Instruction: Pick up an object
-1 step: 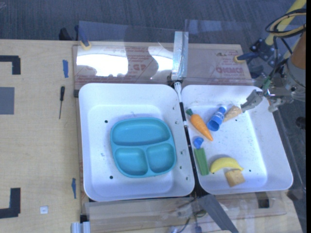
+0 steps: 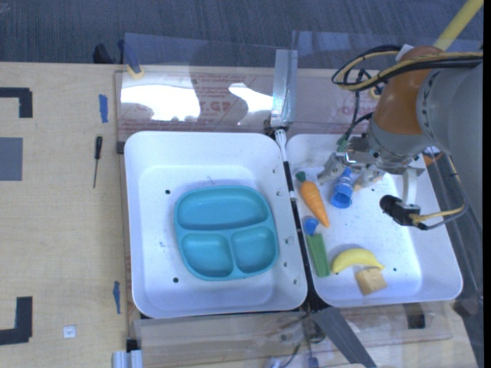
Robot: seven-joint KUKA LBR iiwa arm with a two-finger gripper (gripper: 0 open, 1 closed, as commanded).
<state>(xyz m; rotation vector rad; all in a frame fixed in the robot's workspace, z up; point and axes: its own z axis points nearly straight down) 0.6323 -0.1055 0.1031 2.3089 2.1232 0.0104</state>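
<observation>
My gripper (image 2: 351, 173) hangs over the back left part of the right bin (image 2: 430, 282), below the orange-banded wrist. Its fingers (image 2: 331, 169) stand spread and open. A small blue cup (image 2: 341, 192) lies tilted between and just in front of them, narrower than the gap, and I cannot see the fingers touching it. An orange carrot (image 2: 314, 202) lies to the cup's left along the bin wall. Further forward are a small blue piece (image 2: 310, 225), a green stick (image 2: 318, 254), a yellow banana (image 2: 356, 259) and a tan block (image 2: 372, 281).
The left bin (image 2: 146, 167) holds a teal three-compartment plate (image 2: 225, 231). A black cable end (image 2: 399, 208) from the arm dangles over the right bin's middle. A clear panel and a metal post (image 2: 285, 90) stand behind the bins.
</observation>
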